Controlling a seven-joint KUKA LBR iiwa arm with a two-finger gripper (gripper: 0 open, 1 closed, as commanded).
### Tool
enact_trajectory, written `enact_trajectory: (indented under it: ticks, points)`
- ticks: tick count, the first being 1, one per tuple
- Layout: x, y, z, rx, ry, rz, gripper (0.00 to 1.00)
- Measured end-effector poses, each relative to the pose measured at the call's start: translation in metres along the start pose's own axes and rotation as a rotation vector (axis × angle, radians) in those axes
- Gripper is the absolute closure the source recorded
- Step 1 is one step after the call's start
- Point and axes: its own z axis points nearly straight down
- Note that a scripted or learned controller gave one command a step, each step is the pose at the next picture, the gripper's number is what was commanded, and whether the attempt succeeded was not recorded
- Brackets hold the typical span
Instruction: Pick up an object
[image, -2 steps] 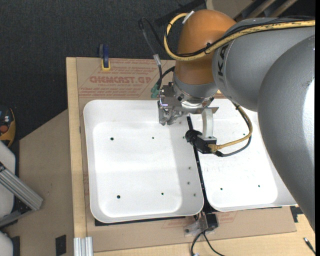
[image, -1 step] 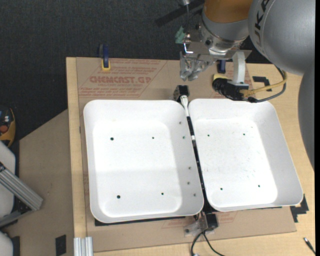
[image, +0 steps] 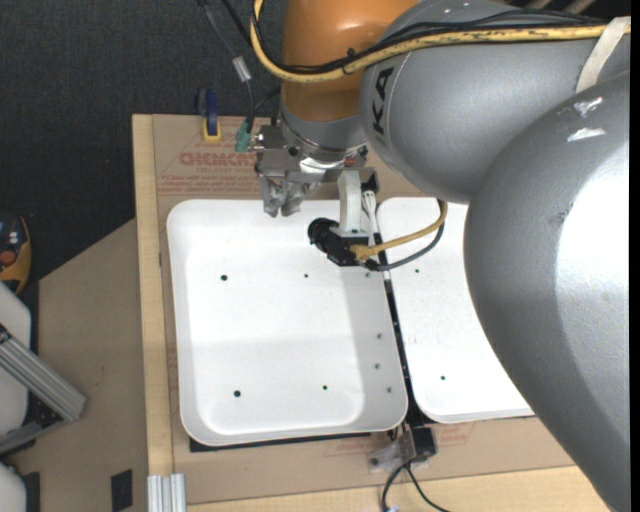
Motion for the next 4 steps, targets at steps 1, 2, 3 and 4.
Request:
enact_trajectory:
  ticks: [1,2,3,4]
  points:
    - [-0.057,-0.003,-0.053,-0.014,-0.001,0.013,1.00]
    - [0.024,0.018,0.007,-0.009,0.000,0.003,1.00]
    - [0.031,0.005,-0.031,-0.012,0.001,0.007,1.00]
    - [0.020,-0.012,-0.053,-0.009,0.000,0.010,1.00]
